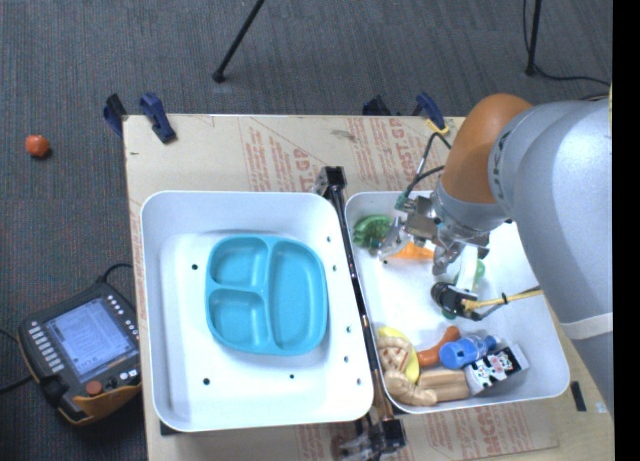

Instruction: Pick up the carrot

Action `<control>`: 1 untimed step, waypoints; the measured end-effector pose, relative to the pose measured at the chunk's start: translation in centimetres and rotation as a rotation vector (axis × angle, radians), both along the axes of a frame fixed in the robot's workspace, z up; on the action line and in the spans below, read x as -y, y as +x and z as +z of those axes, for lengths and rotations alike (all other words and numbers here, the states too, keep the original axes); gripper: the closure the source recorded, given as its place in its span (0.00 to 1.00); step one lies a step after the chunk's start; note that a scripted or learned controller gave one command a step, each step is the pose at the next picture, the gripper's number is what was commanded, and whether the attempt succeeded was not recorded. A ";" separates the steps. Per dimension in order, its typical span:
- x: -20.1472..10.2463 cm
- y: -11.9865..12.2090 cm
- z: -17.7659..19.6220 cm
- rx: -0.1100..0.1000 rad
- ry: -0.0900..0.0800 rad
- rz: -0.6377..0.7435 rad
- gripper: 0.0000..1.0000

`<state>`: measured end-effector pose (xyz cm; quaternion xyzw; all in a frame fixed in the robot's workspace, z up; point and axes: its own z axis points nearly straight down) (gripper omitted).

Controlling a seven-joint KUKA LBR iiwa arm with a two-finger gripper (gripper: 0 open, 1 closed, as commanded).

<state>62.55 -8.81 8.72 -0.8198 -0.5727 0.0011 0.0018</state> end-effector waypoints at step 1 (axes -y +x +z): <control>-0.7 1.0 0.0 0.003 -0.001 0.193 0.00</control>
